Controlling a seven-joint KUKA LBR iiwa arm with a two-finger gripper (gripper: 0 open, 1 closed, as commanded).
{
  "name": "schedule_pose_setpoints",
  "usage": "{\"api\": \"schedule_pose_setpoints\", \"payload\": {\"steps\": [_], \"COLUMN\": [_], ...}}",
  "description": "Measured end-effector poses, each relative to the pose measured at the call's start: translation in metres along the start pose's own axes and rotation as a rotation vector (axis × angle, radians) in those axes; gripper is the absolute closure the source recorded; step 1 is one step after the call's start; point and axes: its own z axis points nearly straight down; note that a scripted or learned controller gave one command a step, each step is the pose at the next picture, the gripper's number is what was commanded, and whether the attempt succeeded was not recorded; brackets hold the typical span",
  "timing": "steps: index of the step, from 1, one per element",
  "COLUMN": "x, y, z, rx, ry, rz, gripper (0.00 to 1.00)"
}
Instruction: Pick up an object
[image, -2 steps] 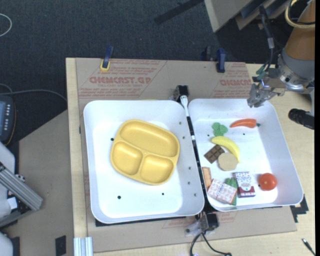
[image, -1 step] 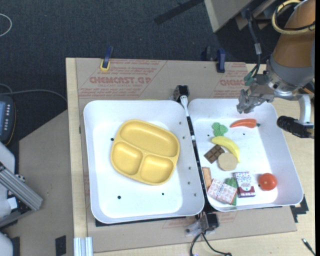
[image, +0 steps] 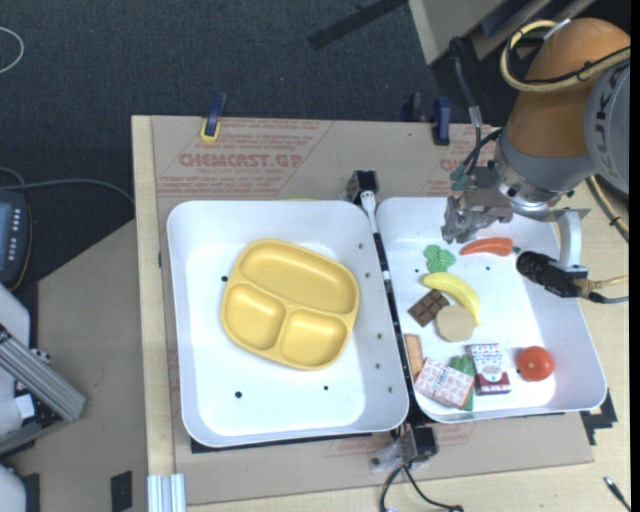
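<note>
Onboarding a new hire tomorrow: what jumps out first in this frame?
The big yellow divided plate sits alone in the left bin. The right bin is crowded with toy food: a banana, a red tomato, a small red carton. The gripper hangs over that bin's far end, beside an orange carrot.

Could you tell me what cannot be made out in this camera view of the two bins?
- Gripper: fingers too small and dark to judge.
- Green item beside the banana: too small to identify.
- Small cartons: print illegible.
- Arm: cut off by the right edge.
</note>
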Motion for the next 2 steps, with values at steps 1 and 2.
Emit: {"api": "schedule_pose_setpoints", "payload": {"steps": [1,2], "x": [0.054,0.100], "y": [-0.015,-0.049], "z": [0.007,0.002], "rx": [0.000,0.000], "ry": [-0.001,0.000], "rz": [0.000,0.000], "gripper": [1.00,1.00]}}
